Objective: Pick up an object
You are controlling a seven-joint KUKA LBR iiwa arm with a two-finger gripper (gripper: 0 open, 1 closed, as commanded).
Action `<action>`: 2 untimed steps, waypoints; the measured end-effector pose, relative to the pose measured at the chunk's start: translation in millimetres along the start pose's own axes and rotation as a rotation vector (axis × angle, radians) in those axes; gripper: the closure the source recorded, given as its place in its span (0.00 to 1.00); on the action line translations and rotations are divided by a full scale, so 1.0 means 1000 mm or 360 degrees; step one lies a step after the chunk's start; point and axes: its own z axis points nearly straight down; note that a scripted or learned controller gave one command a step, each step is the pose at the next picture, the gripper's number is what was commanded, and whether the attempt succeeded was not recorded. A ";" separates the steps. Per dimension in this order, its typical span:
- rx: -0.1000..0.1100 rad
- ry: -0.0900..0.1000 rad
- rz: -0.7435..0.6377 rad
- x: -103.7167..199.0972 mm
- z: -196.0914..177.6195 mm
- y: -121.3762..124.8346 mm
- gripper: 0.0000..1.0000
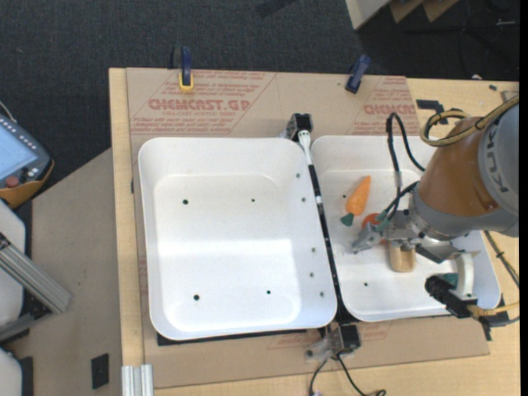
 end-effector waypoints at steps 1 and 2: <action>0.0005 0.0004 -0.0004 0.016 -0.017 0.035 0.00; 0.0006 0.0003 -0.0002 0.018 -0.034 0.056 0.00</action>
